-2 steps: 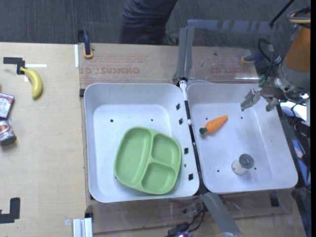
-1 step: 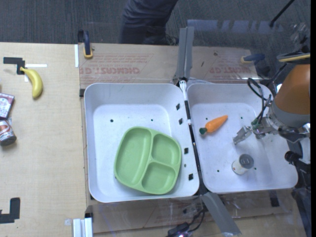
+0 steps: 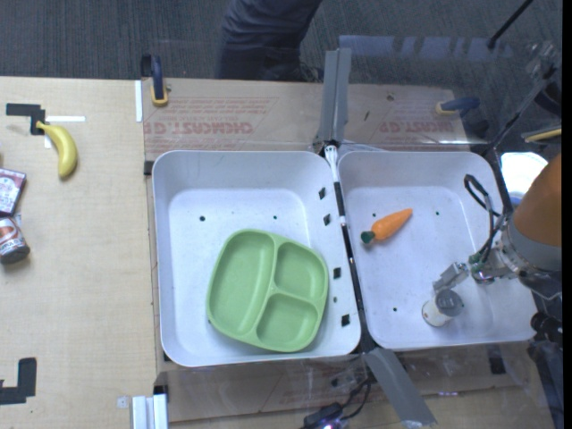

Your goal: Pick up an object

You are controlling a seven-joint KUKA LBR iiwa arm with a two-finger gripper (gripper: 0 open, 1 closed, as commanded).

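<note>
The carrot [image 3: 391,224] lies in the right bin [image 3: 420,156], in the far half, close to the wall shared with the left bin [image 3: 174,239]; its green end points toward that wall and its orange tip points up and to the right; it lies flat on the white floor, touching nothing else. A small white piece [image 3: 435,315], round, sits in the same bin near the front rim, well apart from the carrot. My gripper [image 3: 450,280] hangs low over that front part of the bin, just above and beside the white piece; a grey part of it overlaps the piece's top edge, and I cannot tell whether they touch; I cannot tell either whether the gripper is spread or pressed together, since it is small and blurred here; nothing shows plainly in its hold. My arm [image 3: 547,208] comes in from the right edge, its orange band over the bin's right rim; a black cable [image 3: 480,193] loops down along that rim toward the wrist.

In the left bin a green plate [image 3: 268,290] with three compartments lies flat, turned at a slant, its near corner close to the front wall. On the bench [image 3: 80,329] to the left of the bins a banana [image 3: 63,149] lies near the far edge; a packet [image 3: 9,190] and a can [image 3: 11,241] sit at the left border, one just in front of the other, both cut off by the frame.
</note>
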